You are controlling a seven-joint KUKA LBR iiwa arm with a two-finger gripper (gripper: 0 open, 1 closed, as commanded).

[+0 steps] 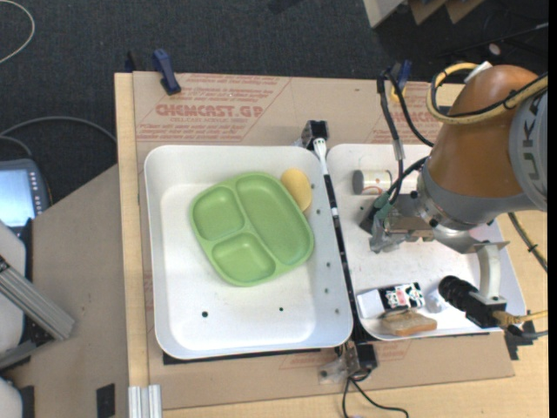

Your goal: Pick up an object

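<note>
Low over the right bin (365,157), the hand (380,230) points down toward the floor of the bin, the grey arm bulking over it from the right; how wide it stands I cannot tell. Nearest candidates lie below it: a small black-and-white box (399,297) and a brown lump (409,323), with a white tube (372,180) above. Far left sits the green tray (251,229).

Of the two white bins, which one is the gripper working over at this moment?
The right bin, with the small loose items. The gripper hangs over its middle; the left bin holds the green tray.
</note>
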